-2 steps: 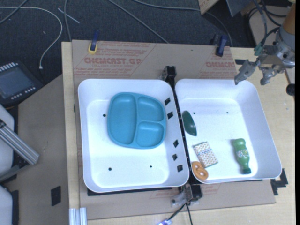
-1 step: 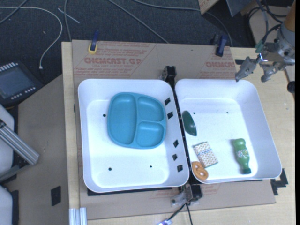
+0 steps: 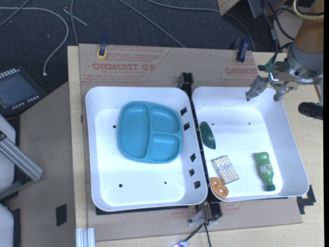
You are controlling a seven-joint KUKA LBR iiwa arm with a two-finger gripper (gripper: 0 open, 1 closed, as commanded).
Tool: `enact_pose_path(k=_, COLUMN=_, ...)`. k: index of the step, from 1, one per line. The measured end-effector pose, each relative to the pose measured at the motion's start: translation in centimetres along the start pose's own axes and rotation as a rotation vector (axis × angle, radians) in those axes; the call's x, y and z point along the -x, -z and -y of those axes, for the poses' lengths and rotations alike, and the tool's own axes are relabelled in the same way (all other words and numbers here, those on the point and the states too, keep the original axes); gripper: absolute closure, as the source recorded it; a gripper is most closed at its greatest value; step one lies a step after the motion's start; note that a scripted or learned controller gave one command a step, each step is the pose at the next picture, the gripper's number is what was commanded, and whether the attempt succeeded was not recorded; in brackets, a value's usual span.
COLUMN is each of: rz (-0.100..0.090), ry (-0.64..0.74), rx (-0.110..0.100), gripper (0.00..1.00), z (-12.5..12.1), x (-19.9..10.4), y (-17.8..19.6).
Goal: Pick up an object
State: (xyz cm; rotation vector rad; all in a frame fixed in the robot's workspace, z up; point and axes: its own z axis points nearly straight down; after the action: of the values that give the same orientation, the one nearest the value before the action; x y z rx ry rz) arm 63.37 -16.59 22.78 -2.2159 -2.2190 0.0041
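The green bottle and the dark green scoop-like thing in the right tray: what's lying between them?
In the camera view, a small patterned packet lies between the green bottle and the dark green piece, on the right bin's white floor.

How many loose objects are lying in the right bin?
4. A dark green piece near the divider, a patterned packet mid-bin, an orange ring at the front corner, and a green bottle toward the right wall. None seems hidden.

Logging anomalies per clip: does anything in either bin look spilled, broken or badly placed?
Nothing looks spilled or broken. The green bottle lies on its side in the right bin, and the round orange piece sits against that bin's lower left wall. The blue divided plate lies flat in the left bin.
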Motion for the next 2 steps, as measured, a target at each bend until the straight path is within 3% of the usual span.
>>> enact_pose_path(k=2, rz=0.000, ry=-0.001, rx=-0.001, gripper=0.00, z=0.9, x=-0.5, y=-11.3)
